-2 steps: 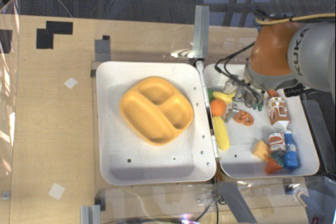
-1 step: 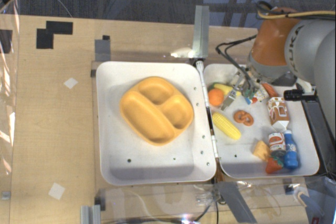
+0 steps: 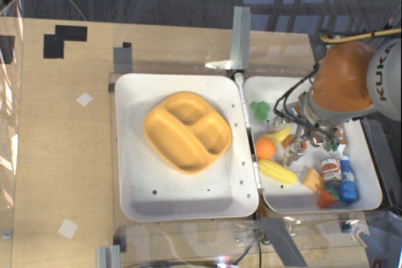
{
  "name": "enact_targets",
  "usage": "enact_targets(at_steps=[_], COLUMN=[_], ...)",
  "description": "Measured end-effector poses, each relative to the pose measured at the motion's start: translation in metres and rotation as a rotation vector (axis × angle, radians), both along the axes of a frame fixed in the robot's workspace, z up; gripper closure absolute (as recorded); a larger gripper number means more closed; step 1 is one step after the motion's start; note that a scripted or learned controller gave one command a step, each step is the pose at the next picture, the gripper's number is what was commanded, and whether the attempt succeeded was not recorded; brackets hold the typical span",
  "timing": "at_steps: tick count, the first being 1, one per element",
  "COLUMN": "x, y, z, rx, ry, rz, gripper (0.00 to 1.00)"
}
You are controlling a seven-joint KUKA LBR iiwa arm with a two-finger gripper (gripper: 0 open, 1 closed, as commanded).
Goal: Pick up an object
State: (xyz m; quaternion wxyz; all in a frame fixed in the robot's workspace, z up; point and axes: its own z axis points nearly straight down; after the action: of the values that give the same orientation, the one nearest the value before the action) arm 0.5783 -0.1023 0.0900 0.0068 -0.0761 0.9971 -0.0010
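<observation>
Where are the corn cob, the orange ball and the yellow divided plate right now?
corn cob (image 3: 277, 171): camera view, middle of the cob, right bin.
orange ball (image 3: 265, 148): camera view, centre of the ball, right bin.
yellow divided plate (image 3: 187, 131): camera view, central ridge between compartments, left bin.

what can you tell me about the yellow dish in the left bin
The yellow dish is a rounded, squarish plate that looks like smooth plastic, split into three hollows: one long one along one side and two smaller ones beside it. It lies flat and right way up, turned at a slant, near the middle of the left bin, resting on the bin's white floor. Nothing else touches it, and its hollows hold nothing.
</observation>
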Motion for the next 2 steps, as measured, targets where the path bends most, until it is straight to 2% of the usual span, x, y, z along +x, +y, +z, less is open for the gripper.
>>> enact_targets(at_steps=[1,2], x=[0.055,0.082], y=[0.001,0.017], z=[-0.001,-0.001], rx=[0.005,0.006], ry=[0.000,0.020], rz=[-0.316,-0.830], gripper=[0.00,0.00])
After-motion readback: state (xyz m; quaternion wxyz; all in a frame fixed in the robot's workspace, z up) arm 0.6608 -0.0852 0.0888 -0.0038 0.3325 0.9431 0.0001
